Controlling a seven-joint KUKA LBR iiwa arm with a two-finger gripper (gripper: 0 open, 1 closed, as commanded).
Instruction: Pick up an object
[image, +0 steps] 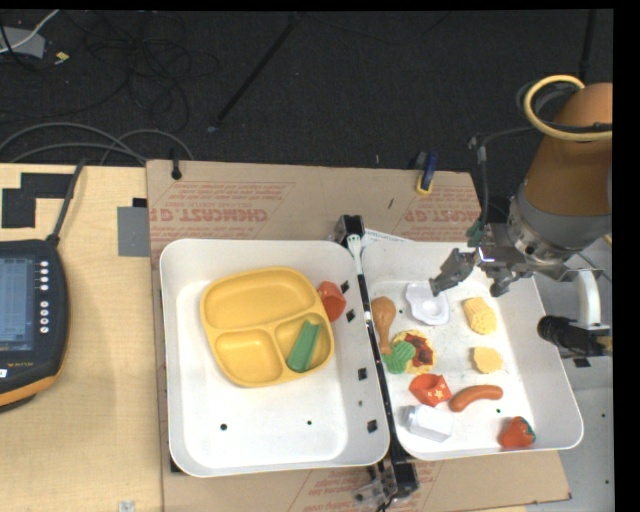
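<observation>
My gripper (476, 274) hovers over the upper part of the right bin (560, 420), its fingers spread open with nothing between them. Just below it lie a white scoop-like piece (428, 305) and a yellow corn cob (481, 316). Further down the bin are a chicken drumstick (383, 314), a green and red food piece (409, 351), a yellow chunk (487, 359), a red pepper (430, 388), a sausage (475, 397), a white block (430, 423) and a red strawberry (516, 432).
The left bin (200, 420) holds a yellow divided plate (250, 315) with a green pickle (304, 345) in one compartment and a red tomato (332, 298) at its right rim. A tablet (25, 310) lies on the bench at far left.
</observation>
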